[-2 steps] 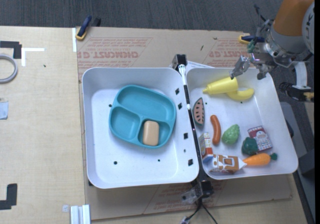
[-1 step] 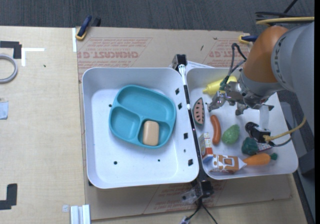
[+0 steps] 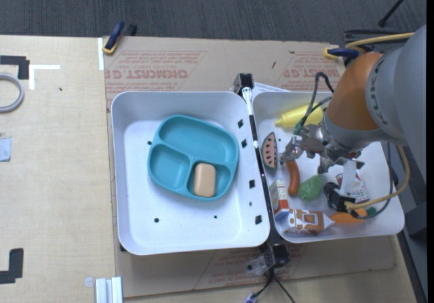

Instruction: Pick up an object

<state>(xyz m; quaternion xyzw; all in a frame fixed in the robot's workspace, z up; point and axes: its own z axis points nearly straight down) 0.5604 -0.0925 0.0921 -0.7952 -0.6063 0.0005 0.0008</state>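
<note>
- a pale wooden bench (image 3: 54, 179) stands before dark grey carpet, with a sheet of brown cardboard (image 3: 176, 64) under two shallow white bins.
- the right bin (image 3: 390, 224) holds the loose things: a red sausage-shaped piece (image 3: 293, 177) lies near its middle, a green leafy lump (image 3: 311, 188) just beside it on the right.
- a watermelon slice (image 3: 270, 150) rests against the bin's left wall, a yellow banana-like piece (image 3: 296, 116) lies toward the back, and a small printed carton (image 3: 303, 221) sits at the front edge with an orange piece (image 3: 347, 217) further right.
- the gripper (image 3: 308, 149) hangs low over that bin, just above the sausage and the green lump; i cannot tell from here how it is set, and nothing shows as being held by it.
- the grey arm with its orange band (image 3: 356, 95) leans in from the right, covering the back right of that bin.
- the left bin (image 3: 129, 179) bears a teal divided plate (image 3: 169, 152), and a tan bread-like block (image 3: 204, 179) lies in the plate's lower right compartment.
- a blue and yellow clamp (image 3: 113, 36) lies at the cardboard's far left corner.
</note>
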